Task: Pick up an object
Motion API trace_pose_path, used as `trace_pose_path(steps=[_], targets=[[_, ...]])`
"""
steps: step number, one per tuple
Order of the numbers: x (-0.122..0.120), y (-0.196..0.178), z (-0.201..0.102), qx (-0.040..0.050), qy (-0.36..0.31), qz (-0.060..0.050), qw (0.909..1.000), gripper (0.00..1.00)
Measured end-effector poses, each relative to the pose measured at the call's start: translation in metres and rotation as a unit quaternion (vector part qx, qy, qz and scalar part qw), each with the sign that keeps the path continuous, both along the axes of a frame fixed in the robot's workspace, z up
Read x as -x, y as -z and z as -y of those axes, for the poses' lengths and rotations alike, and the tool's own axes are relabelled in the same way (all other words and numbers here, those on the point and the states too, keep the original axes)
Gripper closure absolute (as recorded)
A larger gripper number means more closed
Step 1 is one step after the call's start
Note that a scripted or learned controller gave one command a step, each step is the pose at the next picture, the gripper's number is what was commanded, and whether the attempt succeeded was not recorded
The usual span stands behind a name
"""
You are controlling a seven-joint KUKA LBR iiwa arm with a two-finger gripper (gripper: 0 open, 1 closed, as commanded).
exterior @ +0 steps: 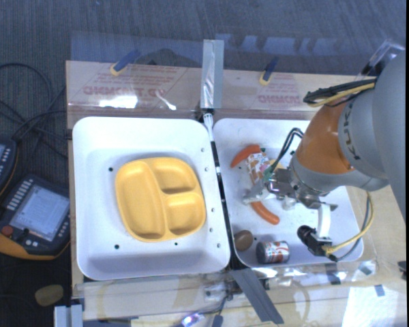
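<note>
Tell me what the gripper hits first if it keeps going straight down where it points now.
Probably the orange hot dog lying on the right bin floor, just beneath the gripper. Depth is unclear from above; the wrapped item sits close beside.

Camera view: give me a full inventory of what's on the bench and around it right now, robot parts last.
White bins: 2, side by side, left bin, right bin.
Divided plate: 1, yellow, three compartments, centre of left bin.
Carrot-like item: 1, orange-red, top of right bin.
Sausage-like item: 1, orange, middle of right bin.
Crumpled packet: 1, white with print, beside the carrot-like item.
Round item: 1, brown, front left of right bin.
Can: 1, on its side, front of right bin.
Handheld pendants: 2, floor at left.
Arm: grey and orange, over right bin.
End effector: above the sausage-like item.
</note>
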State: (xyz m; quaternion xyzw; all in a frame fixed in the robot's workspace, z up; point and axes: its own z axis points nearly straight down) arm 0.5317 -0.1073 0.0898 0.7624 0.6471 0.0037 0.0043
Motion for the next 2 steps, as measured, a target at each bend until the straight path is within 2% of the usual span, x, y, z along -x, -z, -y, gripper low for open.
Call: trace_pose_path(steps=[1,2], targets=[[-0.001,-0.010,0.000,-0.0011,0.000,0.000,1.0000,1.00],[-0.067,-0.153,-0.075,0.0009,-0.073,-0.007,0.9973,1.00]])
